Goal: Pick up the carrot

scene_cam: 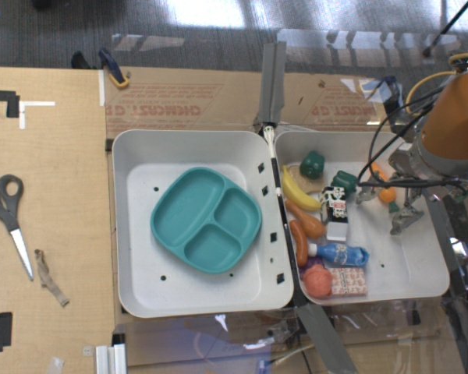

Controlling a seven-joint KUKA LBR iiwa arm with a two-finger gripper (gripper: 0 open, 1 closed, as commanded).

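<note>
Here the gripper (384, 209) hangs over the right bin (405, 283), near its right side, with its two fingers spread open and nothing between them. The carrot (306, 223) lies well apart from it, at the left side of this bin, just near of the banana (297, 191) and touching the sausage (300, 244). The left bin (132, 232) bears a teal plate (207, 220).

desk (54, 209): light wood | scissors (9, 216): at 9 o'clock, lying flat | left bin (125, 232): near the middle | right bin (421, 279): at 3 o'clock, touching the left bin | cardboard sheet (179, 104): at 12 o'clock, behind both bins
</note>
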